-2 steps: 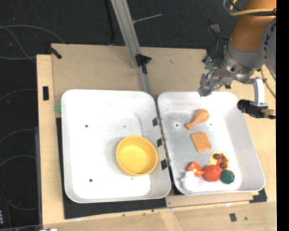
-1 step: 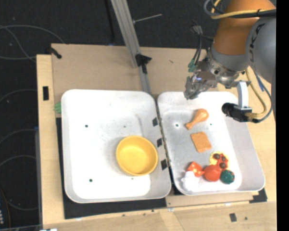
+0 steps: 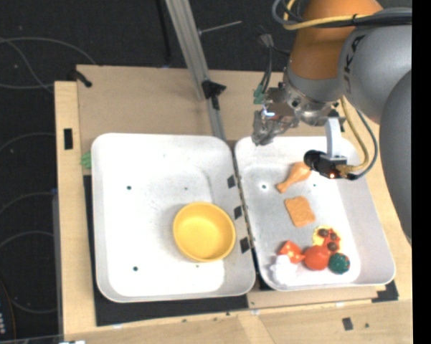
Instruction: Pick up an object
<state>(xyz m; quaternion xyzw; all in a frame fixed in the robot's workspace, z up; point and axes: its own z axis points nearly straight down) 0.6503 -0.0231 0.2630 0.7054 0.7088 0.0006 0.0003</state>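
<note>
Camera view: drumstick-shaped toy [image 3: 295, 176] below and right of gripper [image 3: 262, 136].

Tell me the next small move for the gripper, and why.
Probably shift the gripper forward and to the camera view's right, over the drumstick-shaped toy. The gripper hangs above the right bin's far left corner with nothing beneath it, and that toy is the nearest object, lying apart from the others.

A dark, black floor [image 3: 72, 20] is seen around a tan bench top [image 3: 140, 99], with thin cables [image 3: 14, 56] looped across it at the left. A grey metal post [image 3: 190, 45] is set slanting up from the bench's rear. Even, shadowless light is cast over the scene.
</note>
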